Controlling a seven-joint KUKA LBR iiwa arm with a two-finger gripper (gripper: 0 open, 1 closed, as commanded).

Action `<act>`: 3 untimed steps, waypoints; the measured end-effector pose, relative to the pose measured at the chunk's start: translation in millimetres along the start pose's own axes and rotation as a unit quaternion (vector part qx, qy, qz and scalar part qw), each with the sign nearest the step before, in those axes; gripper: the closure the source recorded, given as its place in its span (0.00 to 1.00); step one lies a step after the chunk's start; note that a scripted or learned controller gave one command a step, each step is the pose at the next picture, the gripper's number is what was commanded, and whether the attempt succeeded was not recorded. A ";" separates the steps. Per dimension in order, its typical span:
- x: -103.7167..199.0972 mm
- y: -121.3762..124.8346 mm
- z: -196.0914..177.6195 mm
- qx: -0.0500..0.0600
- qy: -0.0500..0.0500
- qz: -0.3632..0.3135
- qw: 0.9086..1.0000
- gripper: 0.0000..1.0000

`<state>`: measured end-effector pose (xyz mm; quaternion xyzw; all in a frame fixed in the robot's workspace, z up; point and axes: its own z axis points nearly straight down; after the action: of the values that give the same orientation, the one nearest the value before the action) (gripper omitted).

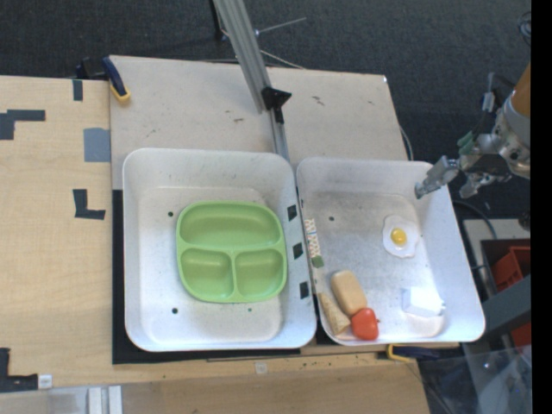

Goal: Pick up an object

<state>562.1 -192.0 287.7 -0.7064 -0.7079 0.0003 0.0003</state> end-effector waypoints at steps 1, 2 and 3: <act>0.0 0.0 0.0 0.000 0.000 0.000 1.000 0.00; -3.8 -7.5 60.7 0.003 0.000 0.001 1.000 0.00; -4.0 -12.7 105.2 0.003 0.000 0.001 1.000 0.00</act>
<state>549.4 -196.0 182.6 -0.7067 -0.7075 0.0020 0.0023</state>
